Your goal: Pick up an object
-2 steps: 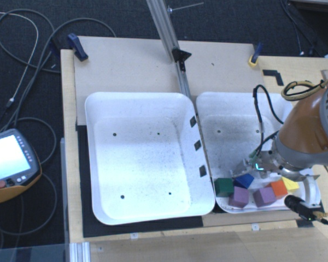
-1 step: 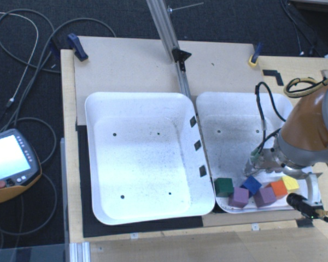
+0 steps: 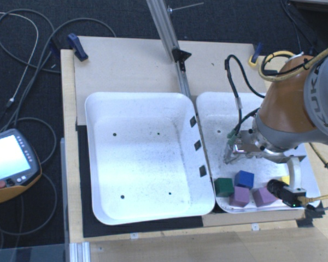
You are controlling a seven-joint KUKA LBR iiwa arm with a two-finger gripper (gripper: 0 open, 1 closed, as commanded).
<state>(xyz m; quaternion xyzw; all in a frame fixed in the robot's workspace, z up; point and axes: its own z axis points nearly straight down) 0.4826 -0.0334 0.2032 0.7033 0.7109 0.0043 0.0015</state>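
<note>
A pale wooden surface (image 3: 131,64) stands on dark carpet, with black cables trailing across the floor on the left and a handheld control screen (image 3: 8,165) lying there. Two shallow white bins sit side by side on the surface: the left bin (image 3: 98,108) and the right bin (image 3: 210,105), their inner edges touching. A metal pole (image 3: 164,26) slants down from the top toward the gap between them.

The arm (image 3: 295,105) reaches in over the right bin, its orange band broad in view. The jaws (image 3: 232,152) hang low over the middle of that bin, just above its floor; whether they are wide or narrow cannot be told.

Near the front edge of the right bin lie a green block (image 3: 224,186), a blue block (image 3: 244,178), a purple block (image 3: 241,196) and a second purple block (image 3: 263,197), clustered close together.
</note>
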